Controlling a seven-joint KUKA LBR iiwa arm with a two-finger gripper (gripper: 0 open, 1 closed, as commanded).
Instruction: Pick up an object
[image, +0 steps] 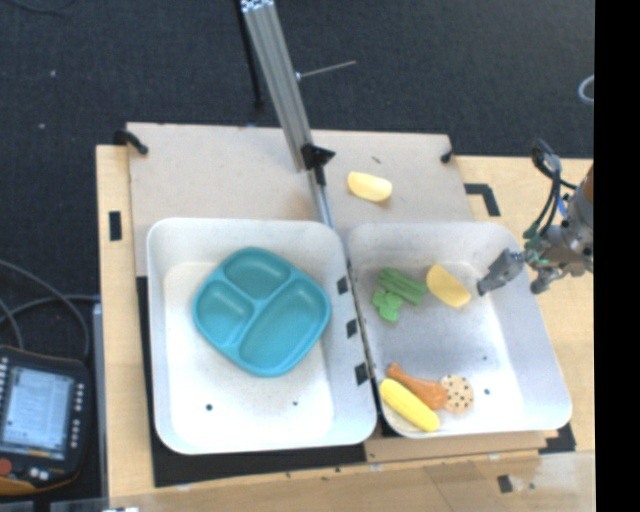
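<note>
— What lies on your bench, going from the left?

— In the left bin sits a teal plate, smooth plastic, rounded, split into three compartments. The right bin holds the small pieces. First a green pod-like toy, knobbly, its long axis running from upper right down to lower left. Near the front wall lies a yellow corn cob, ridged, pointing from upper left to lower right, touching an orange carrot-like piece that lies along the same slant, and just beside that a round speckled biscuit.

— And nearest to you?

— A yellow, smooth, blunt lump, its long axis tilted from upper left to lower right, just right of the green toy. My gripper hangs over the bin's right side, near that lump but apart from it; its fingers stand spread, with nothing between them. Behind the bins, on the bare board, rests another pale yellow rounded piece
</note>
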